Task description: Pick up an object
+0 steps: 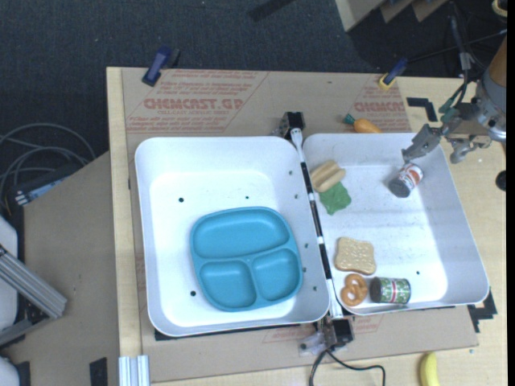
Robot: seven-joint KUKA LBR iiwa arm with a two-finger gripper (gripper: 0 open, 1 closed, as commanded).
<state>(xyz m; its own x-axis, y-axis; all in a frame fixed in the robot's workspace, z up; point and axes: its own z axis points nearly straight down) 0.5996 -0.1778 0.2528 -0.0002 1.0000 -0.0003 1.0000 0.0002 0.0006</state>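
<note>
The small can (405, 180) lies on its side in the right bin (451, 240), its long axis running from lower left to upper right, grey end toward the lower left. Its red-and-white label is too small to read. The gripper (441, 137) hangs over the bin's far right corner; its fingers are spread apart and hold nothing. The can lies just below the left finger (420, 144), close to its tip. The board (193, 103) beneath reads "CHEMCAST".

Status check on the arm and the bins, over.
Gripper over right bin's far corner, above small can. Nothing between its fingers. Toast, pretzel, dark can near front.
</note>
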